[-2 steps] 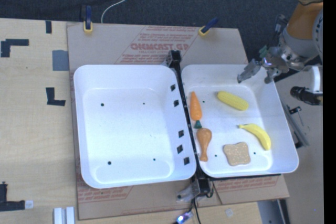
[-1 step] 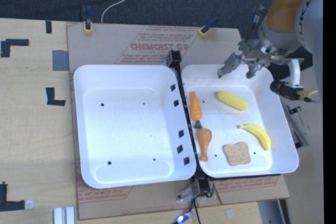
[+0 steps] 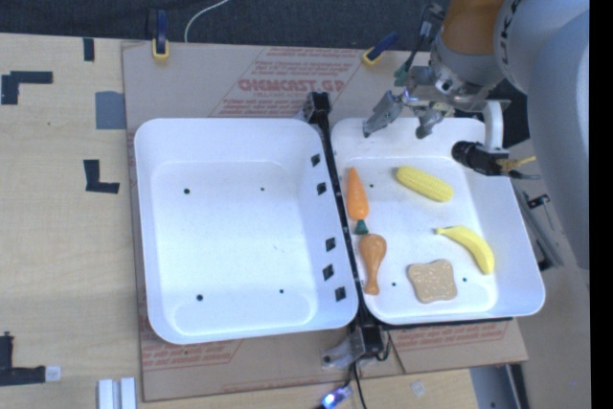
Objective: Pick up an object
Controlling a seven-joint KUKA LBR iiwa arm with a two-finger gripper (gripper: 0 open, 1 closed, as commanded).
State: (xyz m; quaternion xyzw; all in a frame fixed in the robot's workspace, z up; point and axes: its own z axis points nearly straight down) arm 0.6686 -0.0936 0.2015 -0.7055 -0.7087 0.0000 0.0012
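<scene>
The right bin (image 3: pixel 498 302) holds several toy foods. An orange carrot (image 3: pixel 355 194) lies along its left wall, with a brown chicken drumstick (image 3: pixel 372 260) just below it. A yellow corn cob (image 3: pixel 424 184) rests near the middle, a banana (image 3: pixel 470 247) to the right, and a slice of toast (image 3: pixel 432 281) at the front. My gripper (image 3: pixel 402 118) hovers open over the bin's back edge, its two fingers spread apart with nothing between them. It stands above and behind the corn cob and the carrot.
The left bin (image 3: pixel 153 206) sits beside the right one, separated by a black divider strip (image 3: pixel 328 206). Both rest on a cardboard sheet (image 3: pixel 278 81) held by clamps at the back. The grey arm (image 3: pixel 546 34) comes in from the upper right.
</scene>
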